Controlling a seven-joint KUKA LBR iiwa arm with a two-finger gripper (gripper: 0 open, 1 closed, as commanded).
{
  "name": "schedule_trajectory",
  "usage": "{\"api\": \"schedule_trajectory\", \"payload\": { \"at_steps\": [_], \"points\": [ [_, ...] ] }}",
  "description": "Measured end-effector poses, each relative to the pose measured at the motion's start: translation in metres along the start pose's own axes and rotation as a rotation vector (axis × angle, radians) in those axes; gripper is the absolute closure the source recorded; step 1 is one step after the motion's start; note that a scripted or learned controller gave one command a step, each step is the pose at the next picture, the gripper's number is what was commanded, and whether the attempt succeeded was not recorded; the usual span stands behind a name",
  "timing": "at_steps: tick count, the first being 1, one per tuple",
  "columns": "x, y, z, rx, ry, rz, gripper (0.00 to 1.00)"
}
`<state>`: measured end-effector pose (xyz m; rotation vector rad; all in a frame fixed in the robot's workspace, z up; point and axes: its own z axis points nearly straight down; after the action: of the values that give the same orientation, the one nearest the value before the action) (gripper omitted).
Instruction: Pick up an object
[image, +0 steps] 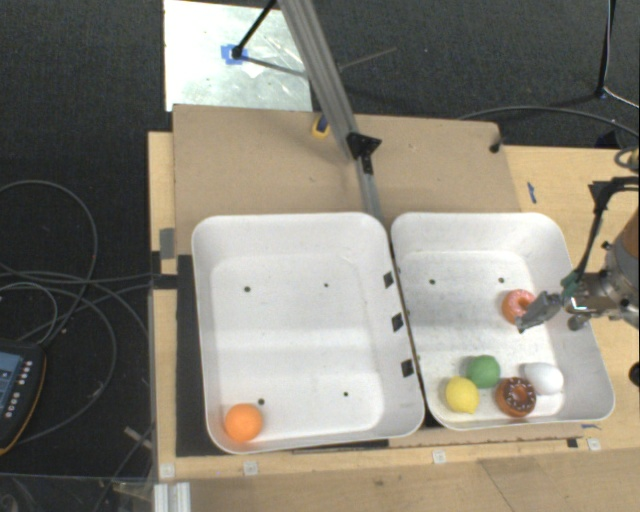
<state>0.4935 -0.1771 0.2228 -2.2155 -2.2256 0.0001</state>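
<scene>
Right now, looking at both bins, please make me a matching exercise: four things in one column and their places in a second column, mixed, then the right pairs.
Things:
1. orange ball
2. pink donut
3. yellow lemon
4. white egg

Places:
A. right bin, by the gripper
B. left bin, near corner
C. right bin, right of the chocolate donut
D. right bin, beside the green ball

Pairs: 1-B, 2-A, 3-D, 4-C
</scene>
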Motion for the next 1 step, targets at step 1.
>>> {"api": "schedule_trajectory", "payload": {
  "at_steps": [1],
  "points": [
    [-0.0001,0.0006,-0.0010,-0.003,-0.001,0.002,0.00]
  ]
}}
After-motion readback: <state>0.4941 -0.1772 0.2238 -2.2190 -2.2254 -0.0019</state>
